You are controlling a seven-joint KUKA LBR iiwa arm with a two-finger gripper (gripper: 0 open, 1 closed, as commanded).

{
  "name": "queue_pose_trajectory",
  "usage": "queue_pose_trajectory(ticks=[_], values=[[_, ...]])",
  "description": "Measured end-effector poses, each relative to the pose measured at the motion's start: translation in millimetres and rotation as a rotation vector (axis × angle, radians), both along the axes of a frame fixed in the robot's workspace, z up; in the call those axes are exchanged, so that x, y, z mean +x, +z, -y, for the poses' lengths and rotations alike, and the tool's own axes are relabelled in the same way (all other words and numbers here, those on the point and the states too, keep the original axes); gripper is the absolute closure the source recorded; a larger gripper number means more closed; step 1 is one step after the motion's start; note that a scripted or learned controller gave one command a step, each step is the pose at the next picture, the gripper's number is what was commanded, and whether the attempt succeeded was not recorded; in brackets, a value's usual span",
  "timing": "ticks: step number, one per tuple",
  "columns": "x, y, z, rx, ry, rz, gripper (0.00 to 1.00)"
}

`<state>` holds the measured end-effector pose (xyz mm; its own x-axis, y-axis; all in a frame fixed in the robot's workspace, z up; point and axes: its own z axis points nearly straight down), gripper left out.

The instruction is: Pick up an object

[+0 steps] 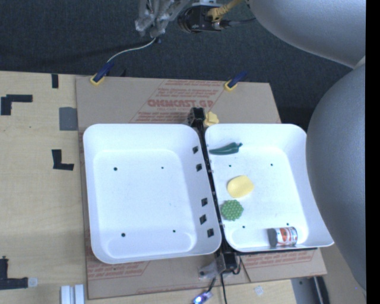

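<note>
The right bin holds several small objects. A dark green chili-shaped piece lies near its back left. A yellow rounded lump sits left of centre, and a green bumpy ball lies just in front of it. A small can with a red label lies on its side at the front edge. My gripper hangs high at the top of the view, behind the bins and blurred, far from all the objects. The grey arm sweeps in from the upper right.
The left bin stands beside the right one, joined by a black divider with clips. Both rest on a cardboard sheet on the wooden bench. A cable trails behind the bins.
</note>
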<state>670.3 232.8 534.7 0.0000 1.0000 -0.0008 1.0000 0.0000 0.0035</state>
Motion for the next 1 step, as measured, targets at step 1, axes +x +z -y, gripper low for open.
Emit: queue_pose_trajectory(ticks=[1], values=[[-1.9, 9.6, -0.6, -0.002, 0.002, -0.004, 1.00]])
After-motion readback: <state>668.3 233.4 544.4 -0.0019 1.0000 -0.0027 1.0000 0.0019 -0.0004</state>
